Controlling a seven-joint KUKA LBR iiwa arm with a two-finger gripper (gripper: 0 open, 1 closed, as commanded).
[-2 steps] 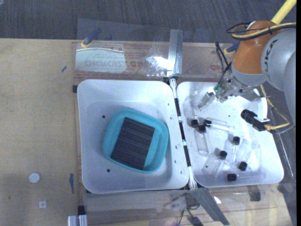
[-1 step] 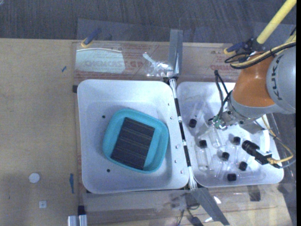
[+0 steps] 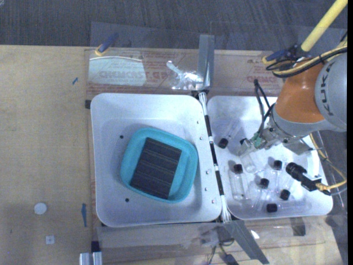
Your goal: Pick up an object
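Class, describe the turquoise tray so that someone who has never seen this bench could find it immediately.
Start at the left bin, the one farther from the arm. The turquoise tray lies tilted near its middle, holding a dark ribbed pad. It is the bins' one large coloured item; the right bin holds small clear vials with black caps.

Part of the name "KUKA" reads on the grey arm (image 3: 331,93), and faint red lettering on the cardboard strip (image 3: 132,70) stays illegible.

Clear black-capped vials (image 3: 259,182) scattered flat across the right bin (image 3: 317,206).
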